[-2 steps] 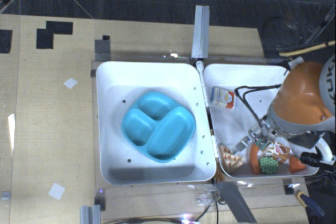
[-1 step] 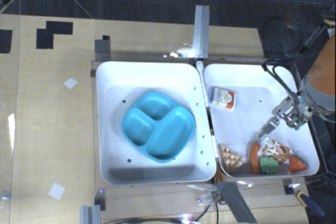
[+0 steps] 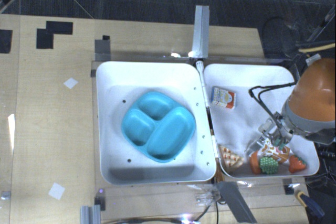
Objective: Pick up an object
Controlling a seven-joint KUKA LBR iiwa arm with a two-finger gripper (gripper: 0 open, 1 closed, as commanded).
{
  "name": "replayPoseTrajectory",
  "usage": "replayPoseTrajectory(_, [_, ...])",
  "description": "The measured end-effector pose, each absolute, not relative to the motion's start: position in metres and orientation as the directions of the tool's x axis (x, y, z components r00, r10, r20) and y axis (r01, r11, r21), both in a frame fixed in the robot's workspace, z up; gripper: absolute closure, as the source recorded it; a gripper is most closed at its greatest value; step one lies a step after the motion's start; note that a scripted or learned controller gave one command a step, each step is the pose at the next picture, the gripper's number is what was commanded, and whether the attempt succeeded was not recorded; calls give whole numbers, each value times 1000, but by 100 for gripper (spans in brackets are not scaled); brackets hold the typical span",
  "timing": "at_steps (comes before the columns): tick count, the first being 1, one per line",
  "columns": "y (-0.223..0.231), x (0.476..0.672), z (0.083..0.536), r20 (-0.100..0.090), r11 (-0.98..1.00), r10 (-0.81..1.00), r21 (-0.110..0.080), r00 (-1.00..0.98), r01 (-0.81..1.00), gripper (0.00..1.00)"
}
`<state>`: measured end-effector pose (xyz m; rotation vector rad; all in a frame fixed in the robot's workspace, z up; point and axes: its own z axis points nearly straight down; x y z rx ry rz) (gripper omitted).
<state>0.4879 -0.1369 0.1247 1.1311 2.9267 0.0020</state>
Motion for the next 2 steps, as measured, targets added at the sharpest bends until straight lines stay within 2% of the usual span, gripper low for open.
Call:
replayPoseTrajectory(1, [-176,589,89,-10,675,737,7,-675,737,0])
replayPoseTrajectory(2, [-97,526,108,-4,617,787,4,-617,787,0])
